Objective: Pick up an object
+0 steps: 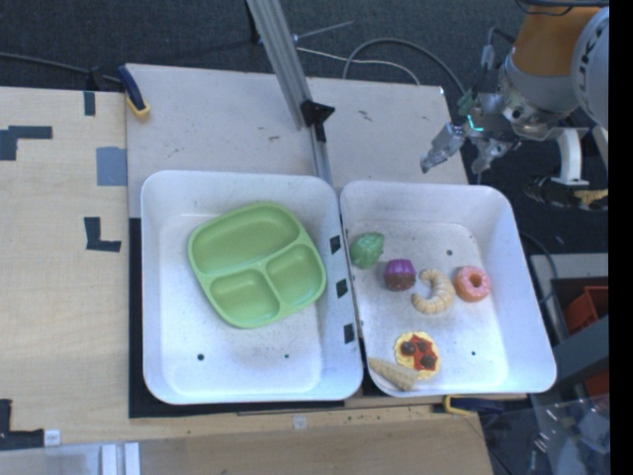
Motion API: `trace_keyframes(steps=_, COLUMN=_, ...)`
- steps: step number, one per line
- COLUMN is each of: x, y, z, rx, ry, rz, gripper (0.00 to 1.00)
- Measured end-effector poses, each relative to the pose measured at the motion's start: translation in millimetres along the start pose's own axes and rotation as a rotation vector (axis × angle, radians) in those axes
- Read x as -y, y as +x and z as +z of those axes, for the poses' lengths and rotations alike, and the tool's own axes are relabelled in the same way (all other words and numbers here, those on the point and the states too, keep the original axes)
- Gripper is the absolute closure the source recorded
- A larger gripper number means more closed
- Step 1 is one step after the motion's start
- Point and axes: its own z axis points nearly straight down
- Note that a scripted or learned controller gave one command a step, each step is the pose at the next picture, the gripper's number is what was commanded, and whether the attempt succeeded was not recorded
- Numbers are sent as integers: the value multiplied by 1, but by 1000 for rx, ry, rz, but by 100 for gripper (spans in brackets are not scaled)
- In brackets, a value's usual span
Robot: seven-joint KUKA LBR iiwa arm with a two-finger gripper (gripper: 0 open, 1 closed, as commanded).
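Note:
The right bin [495, 216] holds several toy foods: a green round vegetable [367, 249], a purple one [399, 274], a tan croissant [432, 293], a pink donut [472, 284], a small pizza with red topping [416, 352] and a tan wedge [393, 373] at the front. My gripper [461, 152] hangs above the bench just beyond the right bin's far right rim, apart from all the foods. Its two fingers are spread with nothing between them.
The left bin [163, 265] carries a green divided plate [257, 262]. A slanted metal pole [287, 47] crosses above the bench and meets the bins' shared wall. Cables lie on the dark floor behind. A blue and yellow clamp [134, 91] sits at the bench's far left corner.

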Motion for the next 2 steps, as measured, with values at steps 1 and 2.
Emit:
trace_keyframes(steps=1, x=-3, y=-6, z=46, rx=0, ry=4, rz=1, gripper=0)
trace_keyframes(steps=2, x=-1, y=-16, z=102, rx=0, ry=5, rz=2, gripper=0)
